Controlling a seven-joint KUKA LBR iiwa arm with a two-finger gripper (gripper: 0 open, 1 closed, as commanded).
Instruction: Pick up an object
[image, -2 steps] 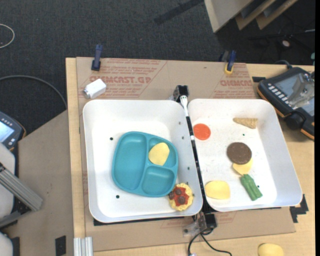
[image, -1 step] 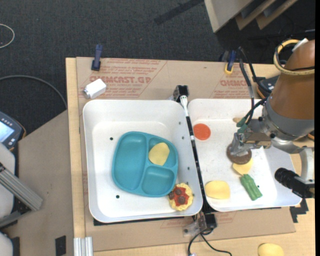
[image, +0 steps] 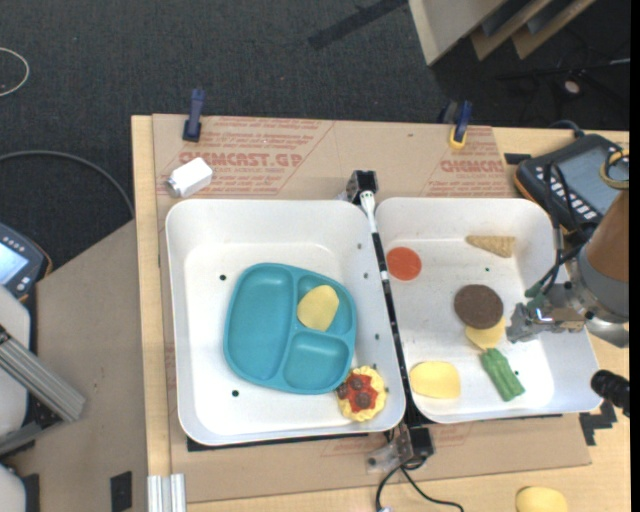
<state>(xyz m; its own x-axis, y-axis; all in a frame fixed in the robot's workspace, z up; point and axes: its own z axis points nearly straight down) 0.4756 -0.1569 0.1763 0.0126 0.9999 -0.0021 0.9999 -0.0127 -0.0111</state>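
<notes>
My gripper (image: 522, 326) is low at the right bin's (image: 440, 212) right wall. Can't tell if it's open or closed; nothing visibly between the tips.

Closest candidate: yellow block (image: 485, 336), just off the tips, touching the green stick (image: 502, 374) and tucked against the brown disc (image: 479, 305). Yellow lump (image: 435, 379) sits further out. Orange disc (image: 404, 263) and tan wedge (image: 491, 243) further again. Far side, left bin (image: 190, 300): blue tray (image: 265, 330) holding a yellow piece (image: 319, 307), red-yellow thing (image: 362, 391) at its corner.

Risks, my read: the three-item cluster is tight, so closing there could pinch two things or knock the block away. Bin wall is right beside me, so a collision or snag is possible.
</notes>
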